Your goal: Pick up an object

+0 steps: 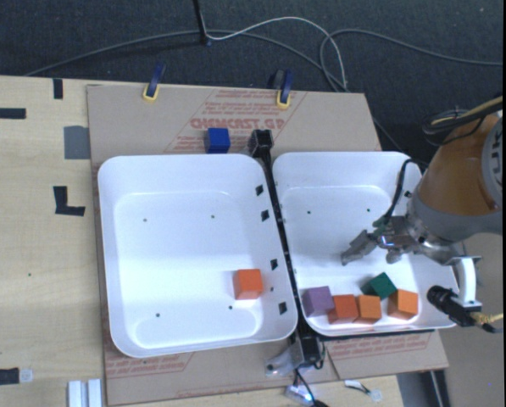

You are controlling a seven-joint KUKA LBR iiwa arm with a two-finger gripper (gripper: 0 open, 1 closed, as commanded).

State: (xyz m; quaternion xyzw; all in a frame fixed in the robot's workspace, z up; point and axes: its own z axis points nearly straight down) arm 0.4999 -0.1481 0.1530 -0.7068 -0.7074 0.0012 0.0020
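You have: cardboard sheet (pixel 236 113), red print, partly readable "CHEMCAST". Right bin (pixel 337 172). Gripper (pixel 358 248), fingers spread, holding nothing. Green block (pixel 380 285) just below-right of it, beside orange blocks (pixel 356 309) and purple block (pixel 318 299).

You see two bins side by side: the left bin (pixel 117 227) holds one cube (pixel 248 283) near its front right corner, the right bin (pixel 320 176) holds a row of five blocks (pixel 360 302) along its front wall, and the gripper (pixel 363 246) hangs just behind that row.
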